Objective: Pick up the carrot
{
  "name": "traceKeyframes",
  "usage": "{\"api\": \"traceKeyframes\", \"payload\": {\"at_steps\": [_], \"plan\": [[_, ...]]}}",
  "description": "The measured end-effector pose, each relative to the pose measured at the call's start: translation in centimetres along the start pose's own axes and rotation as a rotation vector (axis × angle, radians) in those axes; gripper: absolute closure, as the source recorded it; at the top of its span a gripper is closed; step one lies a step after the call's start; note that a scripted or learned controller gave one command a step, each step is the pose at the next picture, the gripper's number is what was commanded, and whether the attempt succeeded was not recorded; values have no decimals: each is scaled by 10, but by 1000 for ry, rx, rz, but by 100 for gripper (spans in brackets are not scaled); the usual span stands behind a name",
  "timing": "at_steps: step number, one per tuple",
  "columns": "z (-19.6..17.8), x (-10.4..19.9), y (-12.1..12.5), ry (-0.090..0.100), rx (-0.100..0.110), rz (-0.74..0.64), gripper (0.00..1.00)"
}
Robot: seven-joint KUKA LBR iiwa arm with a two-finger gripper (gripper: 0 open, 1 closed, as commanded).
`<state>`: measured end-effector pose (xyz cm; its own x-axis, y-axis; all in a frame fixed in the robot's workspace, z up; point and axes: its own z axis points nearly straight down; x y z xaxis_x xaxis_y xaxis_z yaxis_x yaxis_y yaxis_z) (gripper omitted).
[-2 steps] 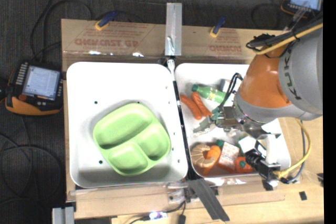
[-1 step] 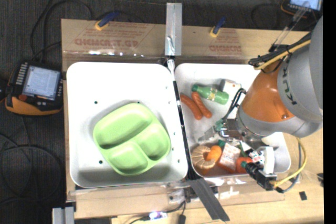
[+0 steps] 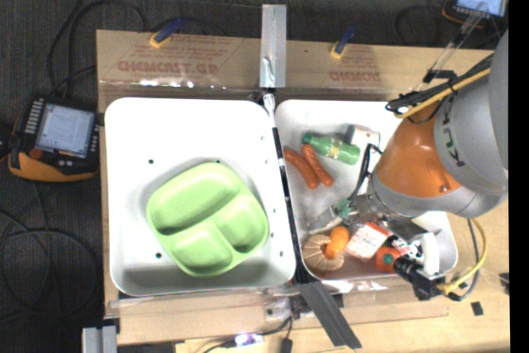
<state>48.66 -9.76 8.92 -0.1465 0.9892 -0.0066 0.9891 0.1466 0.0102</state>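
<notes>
1. Carrot (image 3: 305,164): you find it in the right bin (image 3: 289,121), lying slantwise near that bin's left wall, as two orange sticks side by side and touching.
2. Just to the carrot's right lies a green bottle (image 3: 333,148) on its side, its white cap pointing toward the arm.
3. Your gripper (image 3: 357,209) hangs below the arm's orange band (image 3: 411,161), over the middle of the right bin. It stands below and to the right of the carrot, apart from it, with bare bin floor between them.
4. You cannot tell from this view whether the gripper is released or clenched; the wrist covers it, and nothing shows as grasped.
5. Below the gripper, along the bin's near edge, you see a small orange fruit (image 3: 336,243) on a tan round thing (image 3: 316,253), and beside it a red-and-white packet (image 3: 364,243).
6. In the left bin (image 3: 124,136) a green divided plate (image 3: 207,217) rests tilted, well apart from the carrot.
</notes>
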Motion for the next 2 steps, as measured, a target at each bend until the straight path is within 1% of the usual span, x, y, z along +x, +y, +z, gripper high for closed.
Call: {"api": "traceKeyframes", "payload": {"at_steps": [1,2], "plan": [[-94,12,27,5,13,-58,0],[-5,-20,-3,10,12,-238,0]]}}
